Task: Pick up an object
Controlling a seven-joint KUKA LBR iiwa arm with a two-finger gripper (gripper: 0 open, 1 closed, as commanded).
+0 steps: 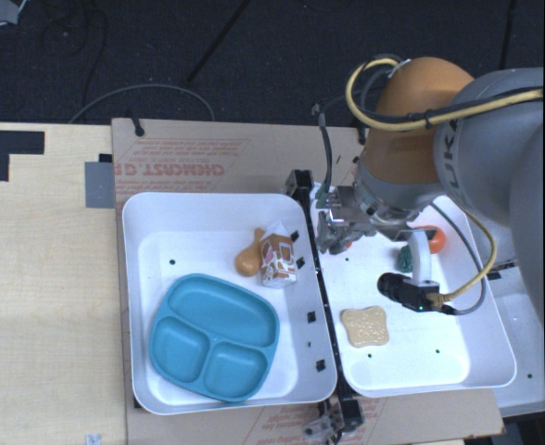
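Toast slice (pixel 364 325) lies flat in right bin (pixel 458 374), lower centre-right of frame, probably light, stiff and thin, best pinched across opposite edges; jaws up-left by the divider, state cannot be told.

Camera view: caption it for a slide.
Gripper over the right bin, which holds a toast slice; blue tray in the left bin.

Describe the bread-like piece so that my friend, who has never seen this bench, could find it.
Look in the right-hand white bin. Near its left wall, low in the picture, lies a flat beige slice shaped like toast. Nothing else there is flat and pale: the orange piece and the green piece farther back are small and bright.
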